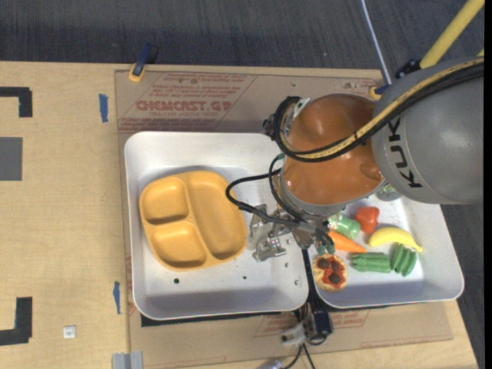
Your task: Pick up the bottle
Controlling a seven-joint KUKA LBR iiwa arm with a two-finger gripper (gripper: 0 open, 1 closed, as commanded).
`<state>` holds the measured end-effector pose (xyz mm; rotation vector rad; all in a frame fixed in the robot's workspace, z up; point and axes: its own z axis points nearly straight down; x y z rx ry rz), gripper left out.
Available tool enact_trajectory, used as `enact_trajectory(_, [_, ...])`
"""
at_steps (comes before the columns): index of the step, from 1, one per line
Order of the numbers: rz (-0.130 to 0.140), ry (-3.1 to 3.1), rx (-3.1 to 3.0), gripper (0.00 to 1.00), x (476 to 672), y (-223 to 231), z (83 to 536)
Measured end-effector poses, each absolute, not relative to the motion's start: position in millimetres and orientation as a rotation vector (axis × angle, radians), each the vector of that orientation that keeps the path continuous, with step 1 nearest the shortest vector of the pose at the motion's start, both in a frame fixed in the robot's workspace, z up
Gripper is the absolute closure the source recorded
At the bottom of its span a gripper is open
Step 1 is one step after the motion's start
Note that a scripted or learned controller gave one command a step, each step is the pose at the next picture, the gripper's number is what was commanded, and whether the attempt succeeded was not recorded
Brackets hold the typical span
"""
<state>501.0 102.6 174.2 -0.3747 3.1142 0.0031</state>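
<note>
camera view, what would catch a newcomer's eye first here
The arm's big orange band dominates, hanging over the seam between the two white bins. Next comes the yellow divided tray lying in the left bin. Then the cluster of toy food in the right bin: a yellow banana, green vegetables, an orange carrot and a small pizza slice.

A light wooden counter (pixel 61 229) carries a brown cardboard sheet (pixel 184 98) with red print. Blue tape bits (pixel 103 108) and black marks (pixel 17 102) dot it. Dark grey carpeted floor (pixel 192 14) lies beyond its far edge.
</note>
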Motion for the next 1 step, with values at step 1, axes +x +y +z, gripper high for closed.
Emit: enact_trajectory(1, [0.001,3.050,-0.731,1.00,491.2,31.9,213.8])
